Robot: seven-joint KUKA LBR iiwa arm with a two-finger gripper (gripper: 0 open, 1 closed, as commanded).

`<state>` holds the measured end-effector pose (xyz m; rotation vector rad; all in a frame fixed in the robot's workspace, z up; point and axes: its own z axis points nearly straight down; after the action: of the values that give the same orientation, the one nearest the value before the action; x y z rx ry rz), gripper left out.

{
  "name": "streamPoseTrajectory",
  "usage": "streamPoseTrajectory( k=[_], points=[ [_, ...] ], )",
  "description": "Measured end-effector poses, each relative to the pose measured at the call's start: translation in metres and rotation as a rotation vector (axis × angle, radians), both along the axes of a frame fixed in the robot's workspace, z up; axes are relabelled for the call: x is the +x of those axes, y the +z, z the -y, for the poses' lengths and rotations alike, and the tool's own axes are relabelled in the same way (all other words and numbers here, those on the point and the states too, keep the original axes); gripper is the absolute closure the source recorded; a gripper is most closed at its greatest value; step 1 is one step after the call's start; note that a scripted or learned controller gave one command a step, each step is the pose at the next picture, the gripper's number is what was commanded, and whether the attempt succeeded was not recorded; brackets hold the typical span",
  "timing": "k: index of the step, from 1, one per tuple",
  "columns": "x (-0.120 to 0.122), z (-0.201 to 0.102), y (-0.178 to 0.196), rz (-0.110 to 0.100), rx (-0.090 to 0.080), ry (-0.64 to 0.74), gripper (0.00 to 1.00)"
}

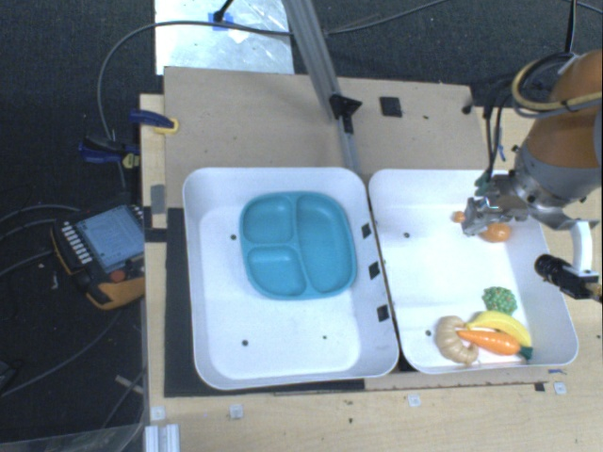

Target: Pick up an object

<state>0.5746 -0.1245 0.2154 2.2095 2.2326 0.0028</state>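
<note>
Camera view shows the gripper [478,217] low in the right bin [424,281] against a small orange object [495,234], finger state impossible to tell, so the pick looks begun but nothing visibly lifted

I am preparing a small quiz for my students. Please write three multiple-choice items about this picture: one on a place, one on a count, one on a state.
1. Where does the blue divided plate lie?
A. left bin
B. right bin
C. on the floor

2. How many compartments does the plate have?
A. two
B. three
C. five

3. How does the carrot lie?
A. alone on the plate
B. upright against a wall
C. flat, against the banana

Answers:
1 A, it sits inside the left bin.
2 B, ridges divide it into three.
3 C, both are clustered in the right bin near corner.
</note>
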Motion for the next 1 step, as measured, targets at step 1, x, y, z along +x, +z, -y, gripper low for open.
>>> streamPoseTrajectory(
  k=[1],
  points=[
    [0.0001, -0.0435, 0.0034, 0.0, 0.001, -0.001, 1.0]
  ],
)
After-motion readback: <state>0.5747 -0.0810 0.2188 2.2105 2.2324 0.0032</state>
